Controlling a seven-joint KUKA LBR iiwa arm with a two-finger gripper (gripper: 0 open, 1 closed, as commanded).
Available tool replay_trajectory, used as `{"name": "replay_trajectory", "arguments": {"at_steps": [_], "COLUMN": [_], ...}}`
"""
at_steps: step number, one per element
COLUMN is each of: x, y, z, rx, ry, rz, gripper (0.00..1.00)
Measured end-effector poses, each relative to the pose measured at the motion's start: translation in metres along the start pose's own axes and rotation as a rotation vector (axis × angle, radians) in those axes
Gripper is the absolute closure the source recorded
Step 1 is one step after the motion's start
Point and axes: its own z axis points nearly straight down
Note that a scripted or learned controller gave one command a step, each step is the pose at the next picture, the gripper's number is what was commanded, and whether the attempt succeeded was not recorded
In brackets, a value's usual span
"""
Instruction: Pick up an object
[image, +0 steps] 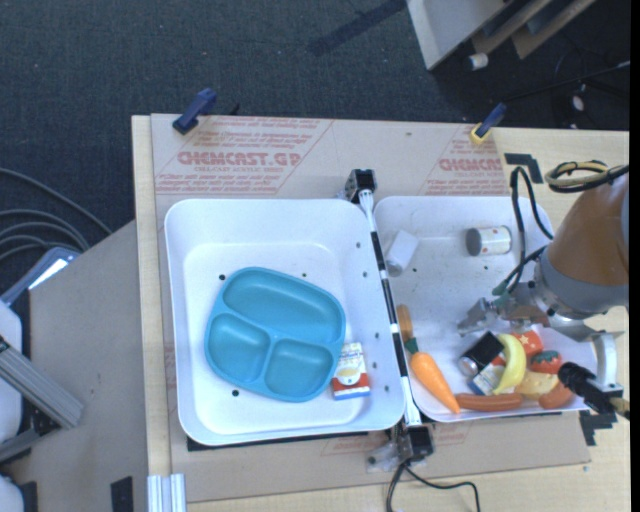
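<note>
My gripper hangs low over the right bin, just above a heap of toy food at its front right. In that heap I see a yellow banana, a black box, a red tomato and a long sausage. An orange carrot lies to the left of the heap, near the bin's front edge. A silver can and a white block rest farther back. Nothing can be seen held in the gripper.
The left bin holds a blue divided plate and a small carton by its front right corner. A black divider rail runs between the bins. The arm covers the right bin's right side.
</note>
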Motion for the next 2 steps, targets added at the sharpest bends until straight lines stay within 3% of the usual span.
{"name": "replay_trajectory", "arguments": {"at_steps": [1,2], "x": [-0.016,-0.018], "y": [-0.001,-0.001], "z": [0.022,0.012], "rx": [-0.007,-0.009], "ry": [0.004,-0.002], "rz": [-0.005,-0.002], "gripper": [0.0,1.0]}}
